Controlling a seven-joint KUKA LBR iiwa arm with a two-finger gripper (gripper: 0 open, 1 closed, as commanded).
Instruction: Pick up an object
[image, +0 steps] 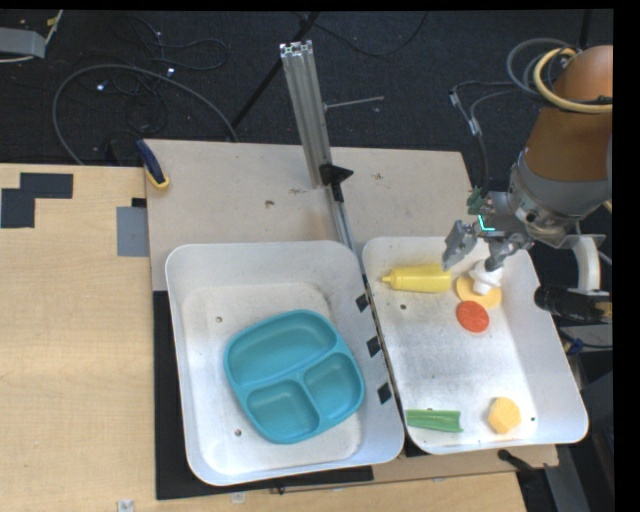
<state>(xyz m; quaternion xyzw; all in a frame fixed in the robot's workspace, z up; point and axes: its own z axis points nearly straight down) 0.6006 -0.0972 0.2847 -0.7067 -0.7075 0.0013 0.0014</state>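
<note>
Camera view: the tool (474, 250), fingers spread and holding nothing, hangs at upper right above the yellow bottle (418, 280), apparently positioned for pickup.

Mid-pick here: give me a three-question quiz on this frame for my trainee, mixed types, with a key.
1. True or false: the blue tray lies in the right bin.
2. Which item lies nearest the gripper? A) green piece B) yellow bottle C) blue tray
3. Fill in: the red-orange piece lies in the ____ bin.

Key: 1 false, it lies in the left bin; 2 B; 3 right.
</note>
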